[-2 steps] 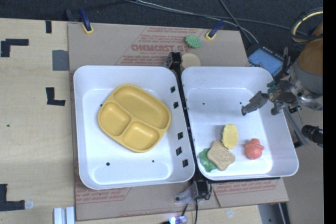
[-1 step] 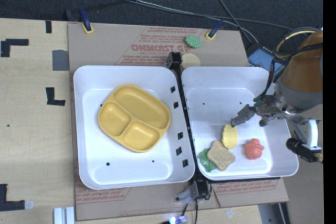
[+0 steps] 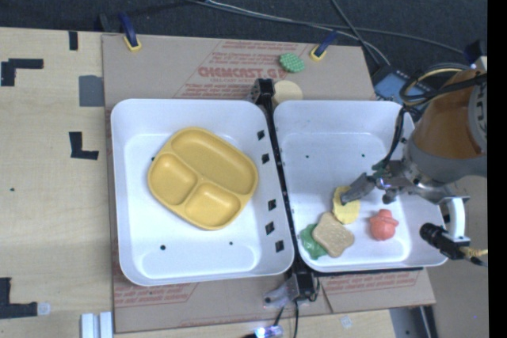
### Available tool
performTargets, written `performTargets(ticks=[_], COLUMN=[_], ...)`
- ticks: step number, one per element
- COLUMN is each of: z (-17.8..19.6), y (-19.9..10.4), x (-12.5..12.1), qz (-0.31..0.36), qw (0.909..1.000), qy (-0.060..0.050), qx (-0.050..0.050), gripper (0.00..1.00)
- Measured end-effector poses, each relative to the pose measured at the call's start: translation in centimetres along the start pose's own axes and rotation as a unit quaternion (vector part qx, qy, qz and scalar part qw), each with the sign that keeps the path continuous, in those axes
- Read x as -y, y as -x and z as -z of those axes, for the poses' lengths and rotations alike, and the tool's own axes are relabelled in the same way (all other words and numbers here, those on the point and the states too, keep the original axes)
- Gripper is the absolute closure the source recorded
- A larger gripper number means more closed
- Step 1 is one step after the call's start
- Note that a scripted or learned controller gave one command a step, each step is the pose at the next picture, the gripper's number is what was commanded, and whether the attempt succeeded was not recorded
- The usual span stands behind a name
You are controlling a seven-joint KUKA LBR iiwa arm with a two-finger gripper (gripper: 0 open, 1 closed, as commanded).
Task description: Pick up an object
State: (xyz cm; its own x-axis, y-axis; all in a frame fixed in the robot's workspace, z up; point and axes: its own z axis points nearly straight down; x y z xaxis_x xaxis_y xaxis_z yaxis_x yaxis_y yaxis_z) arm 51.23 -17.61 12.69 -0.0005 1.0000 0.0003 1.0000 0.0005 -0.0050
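Gripper down at yellow toy piece, aperture unreadable; risk: nudges adjacent toast toy, grasp slips.

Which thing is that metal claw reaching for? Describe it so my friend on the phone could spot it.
Look in the right white bin, toward its near edge where a few small items cluster. The gripper sits at a pale yellow chunk. It lies farthest from the near edge, above the tan bread slice and left of the red piece, and is the cluster's one yellow item.
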Motion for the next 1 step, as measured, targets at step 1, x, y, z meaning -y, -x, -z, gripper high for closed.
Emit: performTargets(ticks=[1], z=[-4.31], y=[-0.11], x=[-0.15], qz=[0.001], qw=[1.0], qy=[0.004], qx=[0.001], gripper=[0.0])
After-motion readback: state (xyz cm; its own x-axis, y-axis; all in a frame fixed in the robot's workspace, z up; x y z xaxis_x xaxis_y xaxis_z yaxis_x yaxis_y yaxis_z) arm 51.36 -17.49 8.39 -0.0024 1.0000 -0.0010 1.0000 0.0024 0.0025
